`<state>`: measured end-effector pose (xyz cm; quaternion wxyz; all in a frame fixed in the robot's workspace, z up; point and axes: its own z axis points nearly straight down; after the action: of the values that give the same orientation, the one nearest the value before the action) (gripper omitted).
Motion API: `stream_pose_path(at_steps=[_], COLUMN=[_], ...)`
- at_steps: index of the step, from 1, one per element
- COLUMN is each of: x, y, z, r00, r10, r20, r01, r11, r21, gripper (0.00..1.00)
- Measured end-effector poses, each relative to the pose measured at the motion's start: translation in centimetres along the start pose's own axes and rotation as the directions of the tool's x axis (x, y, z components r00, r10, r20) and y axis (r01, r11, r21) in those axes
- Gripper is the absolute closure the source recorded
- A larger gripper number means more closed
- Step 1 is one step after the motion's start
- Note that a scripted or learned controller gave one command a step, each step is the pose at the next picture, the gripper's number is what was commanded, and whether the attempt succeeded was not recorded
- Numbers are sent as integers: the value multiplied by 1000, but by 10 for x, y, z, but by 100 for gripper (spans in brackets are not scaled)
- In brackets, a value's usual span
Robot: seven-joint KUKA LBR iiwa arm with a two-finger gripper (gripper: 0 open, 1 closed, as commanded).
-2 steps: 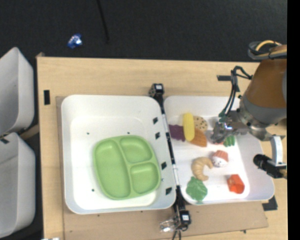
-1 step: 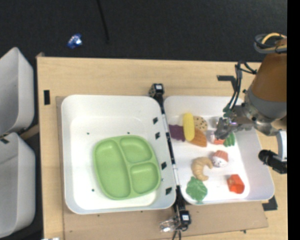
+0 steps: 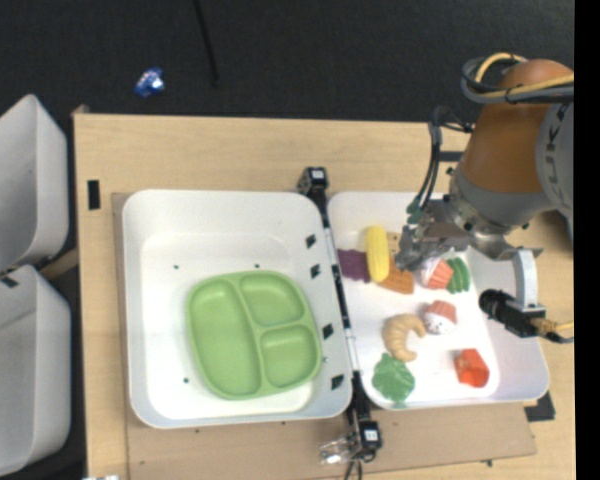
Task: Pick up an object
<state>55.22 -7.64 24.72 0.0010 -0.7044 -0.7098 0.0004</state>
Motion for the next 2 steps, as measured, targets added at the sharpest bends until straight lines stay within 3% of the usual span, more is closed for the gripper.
stream_pose_path(at_steps=[1, 2], x=[54, 74], y=[-6, 6], z=[3, 19], r00=[1000, 1000], r10=[0, 4], r20=[0, 2], r01=[0, -4], r11=[1000, 1000], r21=[1, 3], gripper=[100, 100])
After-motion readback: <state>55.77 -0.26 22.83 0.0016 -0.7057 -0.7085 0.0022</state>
